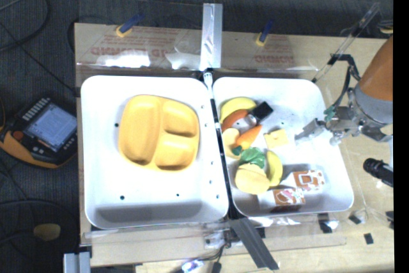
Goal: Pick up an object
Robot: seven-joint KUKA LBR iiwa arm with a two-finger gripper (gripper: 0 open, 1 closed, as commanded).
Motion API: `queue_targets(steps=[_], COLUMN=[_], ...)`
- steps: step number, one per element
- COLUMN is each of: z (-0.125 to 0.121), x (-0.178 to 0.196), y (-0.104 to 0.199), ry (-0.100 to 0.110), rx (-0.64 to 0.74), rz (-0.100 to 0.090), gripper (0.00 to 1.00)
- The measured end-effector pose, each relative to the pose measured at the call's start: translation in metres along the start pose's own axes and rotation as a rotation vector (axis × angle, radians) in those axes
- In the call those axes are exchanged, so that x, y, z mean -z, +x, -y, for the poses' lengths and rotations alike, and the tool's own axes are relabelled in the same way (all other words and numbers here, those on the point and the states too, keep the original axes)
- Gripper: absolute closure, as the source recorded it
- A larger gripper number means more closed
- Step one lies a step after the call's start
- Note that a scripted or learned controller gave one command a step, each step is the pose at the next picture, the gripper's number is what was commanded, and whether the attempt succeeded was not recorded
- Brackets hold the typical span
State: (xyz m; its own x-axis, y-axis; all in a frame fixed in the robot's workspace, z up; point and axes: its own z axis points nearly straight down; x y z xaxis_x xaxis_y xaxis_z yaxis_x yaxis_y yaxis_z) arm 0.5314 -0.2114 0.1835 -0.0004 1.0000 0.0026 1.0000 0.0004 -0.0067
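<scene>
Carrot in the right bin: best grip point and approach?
Take the carrot across its orange mid-body, coming straight down from above. It lies flat and slanted, so the fingers should close across its narrow width. Its green end touches the leafy toy and the round fruit crowds the upper side, so clearance looks tight.

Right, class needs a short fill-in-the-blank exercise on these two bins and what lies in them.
1. The yellow divided plate lies in the ____ bin.
2. The carrot lies in the ____ bin.
3. The pincer hovers over the right bin's ____ edge.
4. The small carton sits near the right bin's ____ right corner.

Missing words: left; right; right; lower
</scene>
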Motion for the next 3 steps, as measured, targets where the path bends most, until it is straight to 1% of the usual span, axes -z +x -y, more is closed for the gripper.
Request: queue_targets(steps=[1,2,3], z=[0.042,0.022,-0.058], x=[-0.060,-0.095,-0.094], y=[0.005,0.096,0.092], ry=[0.000,-0.017,-0.018], rx=[0.051,0.132,0.119], rz=[0.000,0.010,0.009], gripper=[0.00,0.00,0.00])
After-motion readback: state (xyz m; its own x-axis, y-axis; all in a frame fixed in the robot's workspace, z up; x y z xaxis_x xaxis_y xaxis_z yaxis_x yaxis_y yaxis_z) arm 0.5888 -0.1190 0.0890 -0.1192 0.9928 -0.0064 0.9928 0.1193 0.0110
